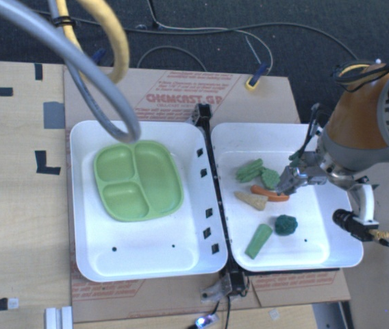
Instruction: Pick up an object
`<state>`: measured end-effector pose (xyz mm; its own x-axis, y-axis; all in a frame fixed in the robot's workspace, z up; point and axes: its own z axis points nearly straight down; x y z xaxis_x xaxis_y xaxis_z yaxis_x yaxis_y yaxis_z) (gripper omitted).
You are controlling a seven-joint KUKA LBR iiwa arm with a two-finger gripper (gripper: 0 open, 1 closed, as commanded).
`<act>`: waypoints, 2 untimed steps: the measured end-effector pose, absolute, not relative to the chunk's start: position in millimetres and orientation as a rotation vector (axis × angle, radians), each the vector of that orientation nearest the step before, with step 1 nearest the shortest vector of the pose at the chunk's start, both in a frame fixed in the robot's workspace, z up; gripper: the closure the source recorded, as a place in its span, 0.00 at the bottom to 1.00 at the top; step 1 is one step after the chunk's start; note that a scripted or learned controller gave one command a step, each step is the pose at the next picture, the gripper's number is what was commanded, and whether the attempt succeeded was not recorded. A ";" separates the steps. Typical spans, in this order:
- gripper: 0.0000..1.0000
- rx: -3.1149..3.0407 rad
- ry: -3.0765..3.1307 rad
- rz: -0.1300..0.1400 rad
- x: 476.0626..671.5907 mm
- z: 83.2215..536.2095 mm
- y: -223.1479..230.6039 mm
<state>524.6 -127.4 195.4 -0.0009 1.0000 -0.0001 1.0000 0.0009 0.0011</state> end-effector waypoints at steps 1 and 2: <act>1.00 2.217 2.223 0.003 523.8 246.2 -116.6; 1.00 2.218 2.227 -0.001 524.2 241.3 -70.9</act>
<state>524.2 -70.9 241.3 -0.0041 1.0000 0.0000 1.0000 0.0041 -0.0013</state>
